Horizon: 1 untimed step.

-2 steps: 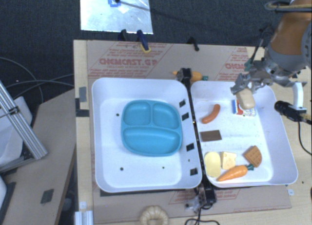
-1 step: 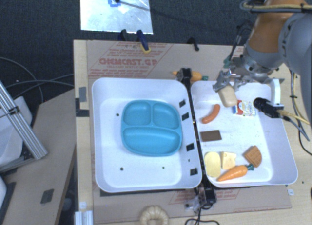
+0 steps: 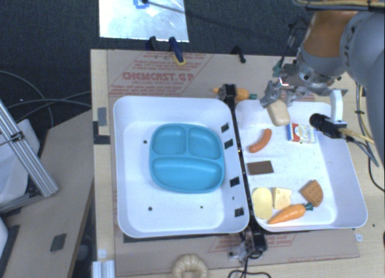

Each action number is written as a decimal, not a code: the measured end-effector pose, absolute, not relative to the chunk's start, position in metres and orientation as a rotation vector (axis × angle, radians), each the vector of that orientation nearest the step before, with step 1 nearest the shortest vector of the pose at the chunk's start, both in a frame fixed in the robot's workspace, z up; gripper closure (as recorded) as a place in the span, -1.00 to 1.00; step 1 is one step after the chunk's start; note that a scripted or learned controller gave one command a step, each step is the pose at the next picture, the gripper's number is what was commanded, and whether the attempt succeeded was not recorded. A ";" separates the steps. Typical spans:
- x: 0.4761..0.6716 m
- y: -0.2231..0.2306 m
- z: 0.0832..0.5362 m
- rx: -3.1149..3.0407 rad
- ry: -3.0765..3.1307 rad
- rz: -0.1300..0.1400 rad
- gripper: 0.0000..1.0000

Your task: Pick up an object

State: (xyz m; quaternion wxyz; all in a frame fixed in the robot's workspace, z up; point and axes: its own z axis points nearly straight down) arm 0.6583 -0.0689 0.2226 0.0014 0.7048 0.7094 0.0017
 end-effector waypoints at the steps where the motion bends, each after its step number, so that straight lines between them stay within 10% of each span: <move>1: 0.643 -0.068 0.224 2.220 2.222 0.000 1.00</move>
